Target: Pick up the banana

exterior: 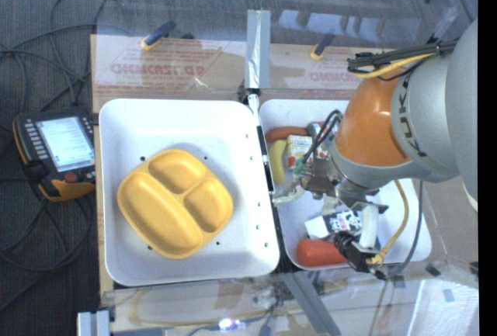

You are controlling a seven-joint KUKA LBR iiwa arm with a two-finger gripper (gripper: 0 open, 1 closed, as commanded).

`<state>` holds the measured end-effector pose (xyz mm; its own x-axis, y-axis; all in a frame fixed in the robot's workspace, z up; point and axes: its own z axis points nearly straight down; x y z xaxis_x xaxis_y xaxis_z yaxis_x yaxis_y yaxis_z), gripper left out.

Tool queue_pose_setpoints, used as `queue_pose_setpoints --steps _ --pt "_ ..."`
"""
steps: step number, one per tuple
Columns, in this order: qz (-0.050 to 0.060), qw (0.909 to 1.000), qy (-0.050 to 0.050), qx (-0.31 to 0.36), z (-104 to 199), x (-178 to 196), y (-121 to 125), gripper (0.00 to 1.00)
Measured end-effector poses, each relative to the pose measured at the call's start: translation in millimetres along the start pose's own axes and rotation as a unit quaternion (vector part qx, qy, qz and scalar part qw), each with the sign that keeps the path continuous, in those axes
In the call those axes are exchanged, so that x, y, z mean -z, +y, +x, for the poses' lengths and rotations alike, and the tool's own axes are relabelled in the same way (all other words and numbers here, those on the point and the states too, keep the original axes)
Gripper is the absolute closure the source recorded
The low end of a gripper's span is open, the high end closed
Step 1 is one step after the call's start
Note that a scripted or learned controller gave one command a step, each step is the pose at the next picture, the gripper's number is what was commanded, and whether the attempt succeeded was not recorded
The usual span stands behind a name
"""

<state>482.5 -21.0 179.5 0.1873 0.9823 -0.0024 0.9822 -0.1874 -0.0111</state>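
- Two shallow white bins, side by side; the right bin (299, 111) is the reference for every entry below. The left bin (140, 125) adjoins its left wall.
- One banana (277, 158): inside the right bin, against its left wall, in the upper half. Only a short yellow stretch shows. The long axis appears to run along that wall, up and down the view; which end is the stem cannot be told.
- One red-orange item (286, 133): upper-left corner of the right bin, touching the banana's upper end.
- One small printed carton (300, 150): in the right bin, just beside the banana, on the side away from the wall.
- One red item (317, 251): against the right bin's lower wall.
- One white item (317, 226): in the right bin, just above the red item.
- One gripper (335, 199): over the middle of the right bin, near the banana; whether it is open or closed cannot be told.
- One yellow divided plate (175, 202): outside the right bin, mid left bin.
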Motion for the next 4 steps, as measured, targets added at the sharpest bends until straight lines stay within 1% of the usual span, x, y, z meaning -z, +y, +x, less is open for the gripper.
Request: queue_pose_setpoints --steps 1,2,3,4 --pt "-0.006 0.9962 0.001 0.087 -70.5 -88.0 59.1 0.0" --pt "0.002 0.9997 0.0 -0.022 -156.8 -84.1 140.4 0.0" --pt "-0.011 0.9817 0.001 -0.19 -57.2 -89.2 107.4 0.0" --pt "0.002 0.9364 -0.002 -0.351 -49.6 -89.6 166.3 0.0"
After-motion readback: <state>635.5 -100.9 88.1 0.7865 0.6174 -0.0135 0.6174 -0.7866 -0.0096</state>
